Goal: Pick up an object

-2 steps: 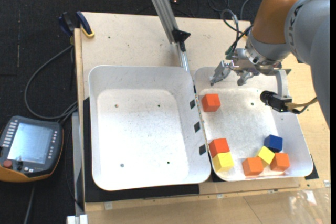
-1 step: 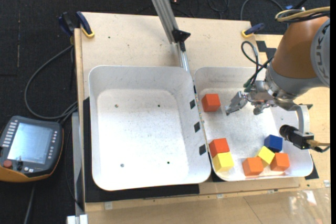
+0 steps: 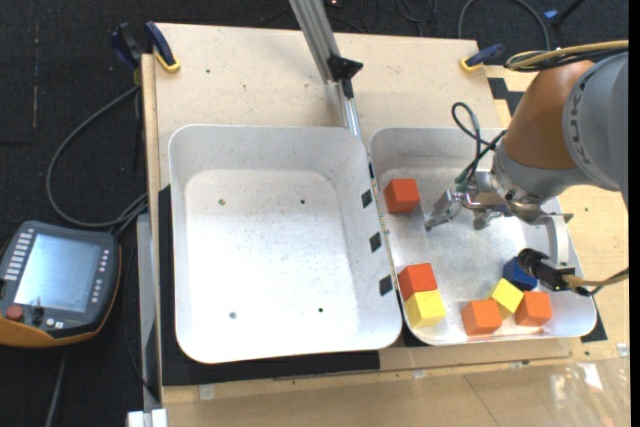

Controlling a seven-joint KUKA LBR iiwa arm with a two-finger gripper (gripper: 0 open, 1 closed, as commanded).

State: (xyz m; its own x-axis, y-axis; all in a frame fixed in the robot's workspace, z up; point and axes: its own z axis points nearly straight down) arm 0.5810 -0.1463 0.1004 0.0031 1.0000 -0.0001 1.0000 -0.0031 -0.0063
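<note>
In the right bin [image 3: 400, 150], an orange block [image 3: 402, 195] lies near the left wall. My gripper [image 3: 460, 215] hovers just right of it, over the bin's middle. Its fingers are spread open and hold nothing. At the bin's front left sits another orange block [image 3: 417, 277], with a yellow block [image 3: 425, 306] touching its front. Along the front right lie an orange block [image 3: 481, 316], a yellow block [image 3: 507, 296], a further orange block [image 3: 533, 308] and a blue block [image 3: 520, 272], partly hidden by a black cable.
The left bin [image 3: 190, 215] adjoins the right bin's left wall. A slanted metal pole [image 3: 305, 0] ends at the bench behind the bins. The arm's grey and orange wrist [image 3: 560, 130] overhangs the right bin's right side. A teach pendant [image 3: 55, 280] lies off the bench to the left.
</note>
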